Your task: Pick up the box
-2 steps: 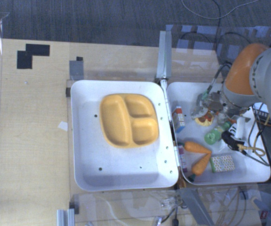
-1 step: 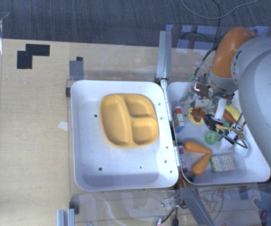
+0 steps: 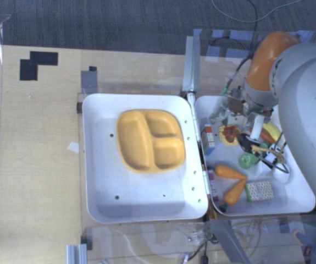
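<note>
A small red, white and blue box (image 3: pixel 208 137) lies by the left wall of the right bin (image 3: pixel 300 202). My gripper (image 3: pixel 236 113) hangs over the back of that bin, below the orange band of the arm. It sits to the right of the box and a little behind it, above a red and yellow item (image 3: pixel 229 133). Nothing shows as held in it.
The right bin also holds two carrots (image 3: pixel 230 173) (image 3: pixel 234 191), a green round piece (image 3: pixel 248 160), a yellow banana-like piece (image 3: pixel 271 132) and a flat speckled pack (image 3: pixel 259 190). In the left bin (image 3: pixel 100 197) rests a yellow divided tray (image 3: pixel 149 139).
</note>
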Robot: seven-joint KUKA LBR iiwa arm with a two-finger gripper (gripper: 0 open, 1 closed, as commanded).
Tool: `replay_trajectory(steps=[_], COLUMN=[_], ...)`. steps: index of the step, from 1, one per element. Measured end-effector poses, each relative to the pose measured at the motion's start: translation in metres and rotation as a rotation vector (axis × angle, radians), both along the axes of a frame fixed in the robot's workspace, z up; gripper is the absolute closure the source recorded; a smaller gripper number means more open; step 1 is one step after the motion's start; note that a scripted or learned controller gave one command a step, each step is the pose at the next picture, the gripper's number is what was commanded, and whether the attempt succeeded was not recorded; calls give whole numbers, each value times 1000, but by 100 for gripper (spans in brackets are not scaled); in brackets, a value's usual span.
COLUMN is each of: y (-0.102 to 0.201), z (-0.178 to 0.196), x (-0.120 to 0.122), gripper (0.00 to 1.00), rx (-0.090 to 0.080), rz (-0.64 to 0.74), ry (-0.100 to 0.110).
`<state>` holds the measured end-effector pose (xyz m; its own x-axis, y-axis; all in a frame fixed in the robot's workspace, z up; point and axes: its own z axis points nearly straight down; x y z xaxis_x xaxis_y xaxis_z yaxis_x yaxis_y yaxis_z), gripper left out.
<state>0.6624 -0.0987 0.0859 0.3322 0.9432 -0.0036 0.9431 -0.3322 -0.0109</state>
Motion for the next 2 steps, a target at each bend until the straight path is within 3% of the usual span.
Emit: replay_trajectory(steps=[1,2], y=[0,24], z=[10,101], x=[-2,8], gripper=[100,100], rx=[1,-1], rz=[4,-203], ry=[12,-17])
